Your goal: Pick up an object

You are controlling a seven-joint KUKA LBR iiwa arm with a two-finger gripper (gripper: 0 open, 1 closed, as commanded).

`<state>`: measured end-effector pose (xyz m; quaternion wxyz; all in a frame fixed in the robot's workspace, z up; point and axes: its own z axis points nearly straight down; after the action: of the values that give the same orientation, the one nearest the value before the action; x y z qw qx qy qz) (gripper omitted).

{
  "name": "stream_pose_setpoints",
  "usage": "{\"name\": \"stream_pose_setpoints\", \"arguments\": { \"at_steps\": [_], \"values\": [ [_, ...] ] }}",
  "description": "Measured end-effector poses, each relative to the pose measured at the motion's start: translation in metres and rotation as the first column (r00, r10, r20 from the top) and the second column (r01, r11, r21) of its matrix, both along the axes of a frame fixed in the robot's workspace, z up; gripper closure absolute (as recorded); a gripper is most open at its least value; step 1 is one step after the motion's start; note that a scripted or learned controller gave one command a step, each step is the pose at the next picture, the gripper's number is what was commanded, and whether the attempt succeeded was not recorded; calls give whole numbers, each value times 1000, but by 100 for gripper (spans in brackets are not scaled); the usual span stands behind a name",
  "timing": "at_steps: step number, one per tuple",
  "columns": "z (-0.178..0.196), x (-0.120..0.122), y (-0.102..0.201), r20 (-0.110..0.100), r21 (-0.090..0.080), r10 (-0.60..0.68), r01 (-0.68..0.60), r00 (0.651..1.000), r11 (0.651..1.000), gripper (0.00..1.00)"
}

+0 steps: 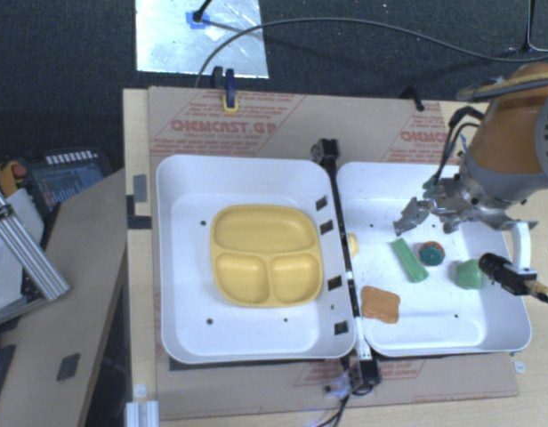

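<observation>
Camera view: you're looking at the claw (415,216) hanging over the right bin (501,336), and I cannot tell its state, while the green stick (407,260) is lying flat just below it, beside a small teal ball (431,253), with a green lump (469,274) further right and a tan wafer (381,303) near the divider. The stick is looking light, stiff and a bit slick, so you're best pinching across its narrow middle; the yellow tray (265,254) is sitting in the left bin (181,265).
</observation>
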<state>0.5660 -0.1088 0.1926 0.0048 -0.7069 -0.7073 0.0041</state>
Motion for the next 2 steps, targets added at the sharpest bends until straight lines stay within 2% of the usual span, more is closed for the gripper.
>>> {"name": "stream_pose_setpoints", "arguments": {
  "at_steps": [1,2],
  "values": [
    [8,3,0,13,-1,2,-2,1000,1000,0],
    [-50,-4,-5,11,-1,0,0,1000,1000,0]
  ]
}}
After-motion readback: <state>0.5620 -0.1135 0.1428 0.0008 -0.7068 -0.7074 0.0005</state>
